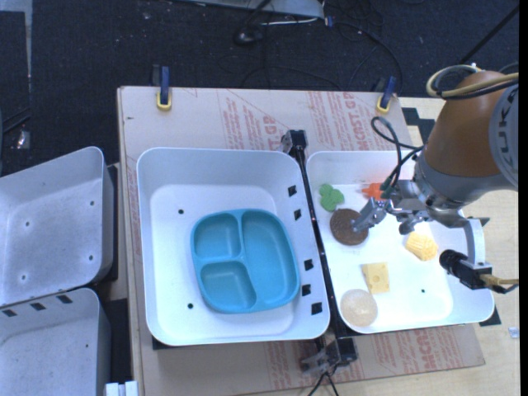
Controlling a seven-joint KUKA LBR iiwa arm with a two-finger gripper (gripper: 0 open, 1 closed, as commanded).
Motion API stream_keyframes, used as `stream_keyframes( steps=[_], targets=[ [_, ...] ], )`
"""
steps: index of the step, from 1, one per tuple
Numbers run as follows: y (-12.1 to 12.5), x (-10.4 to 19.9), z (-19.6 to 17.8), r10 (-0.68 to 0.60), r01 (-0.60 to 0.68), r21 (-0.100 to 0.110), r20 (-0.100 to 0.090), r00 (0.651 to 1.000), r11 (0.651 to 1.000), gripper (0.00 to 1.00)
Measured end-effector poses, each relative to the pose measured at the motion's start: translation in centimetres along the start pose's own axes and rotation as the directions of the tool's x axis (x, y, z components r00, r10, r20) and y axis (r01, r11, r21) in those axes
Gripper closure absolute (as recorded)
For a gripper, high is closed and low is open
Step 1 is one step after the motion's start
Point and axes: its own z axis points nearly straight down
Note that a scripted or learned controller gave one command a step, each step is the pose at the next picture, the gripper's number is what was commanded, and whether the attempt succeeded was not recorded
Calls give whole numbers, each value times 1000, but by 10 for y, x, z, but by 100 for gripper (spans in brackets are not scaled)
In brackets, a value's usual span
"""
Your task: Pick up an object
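In the right bin (462, 308) lie a brown round cookie (349, 227), a green piece (331, 195), an orange piece (373, 190), a yellow cheese wedge (377, 277), a second yellow chunk (421, 247) and a pale round disc (359, 307). My gripper (373, 214) hangs low over the bin's middle, its tips at the right rim of the brown cookie. Nothing shows between the tips. The arm's orange band (466, 130) rises to the right.
The left bin (165, 221) holds a blue divided plate (244, 259). A black divider (309, 221) separates the two bins. A white tray (49, 221) lies off the bench at the left. Cables hang near the arm's wrist.
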Motion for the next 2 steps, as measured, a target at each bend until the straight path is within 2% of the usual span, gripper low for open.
stream_keyframes(
  steps=[1, 2],
  targets=[
    [3, 0, -7, -2, 2, -13, 2, 1000, 1000, 0],
    [10, 0, 55, -1, 1, -11, 1, 1000, 1000, 0]
  ],
)
